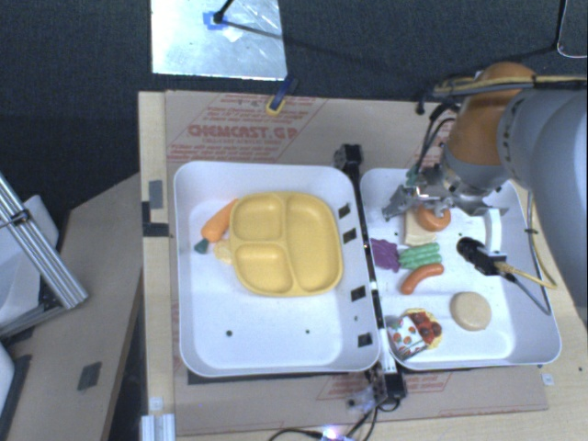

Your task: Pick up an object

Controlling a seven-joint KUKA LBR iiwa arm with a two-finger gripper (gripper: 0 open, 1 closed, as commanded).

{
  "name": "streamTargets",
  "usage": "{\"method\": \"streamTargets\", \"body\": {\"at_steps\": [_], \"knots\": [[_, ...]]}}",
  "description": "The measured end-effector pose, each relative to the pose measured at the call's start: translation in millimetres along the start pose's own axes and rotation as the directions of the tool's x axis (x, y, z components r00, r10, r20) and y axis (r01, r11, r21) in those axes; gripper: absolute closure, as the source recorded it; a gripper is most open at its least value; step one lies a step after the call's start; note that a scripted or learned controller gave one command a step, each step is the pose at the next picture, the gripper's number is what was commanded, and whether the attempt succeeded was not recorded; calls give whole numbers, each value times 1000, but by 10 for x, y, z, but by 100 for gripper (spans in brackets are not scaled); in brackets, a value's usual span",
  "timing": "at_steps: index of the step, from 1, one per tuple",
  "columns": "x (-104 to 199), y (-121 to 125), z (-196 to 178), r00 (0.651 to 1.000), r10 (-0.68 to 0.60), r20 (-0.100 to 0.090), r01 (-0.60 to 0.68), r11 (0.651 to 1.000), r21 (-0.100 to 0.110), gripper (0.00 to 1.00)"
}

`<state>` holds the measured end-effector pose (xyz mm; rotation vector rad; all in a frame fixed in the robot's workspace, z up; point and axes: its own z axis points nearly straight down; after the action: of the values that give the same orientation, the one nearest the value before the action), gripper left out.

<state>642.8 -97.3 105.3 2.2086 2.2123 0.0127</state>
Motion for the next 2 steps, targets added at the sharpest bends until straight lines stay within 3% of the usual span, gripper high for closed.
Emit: {"method": "streamTargets", "body": {"at_steps": [1, 2], "knots": [[-5, 10, -102, 1000, -2, 2, 2, 1000, -3, 100], [-45, 79, -556, 1000, -2, -5, 2, 1000, 10, 100]]}}
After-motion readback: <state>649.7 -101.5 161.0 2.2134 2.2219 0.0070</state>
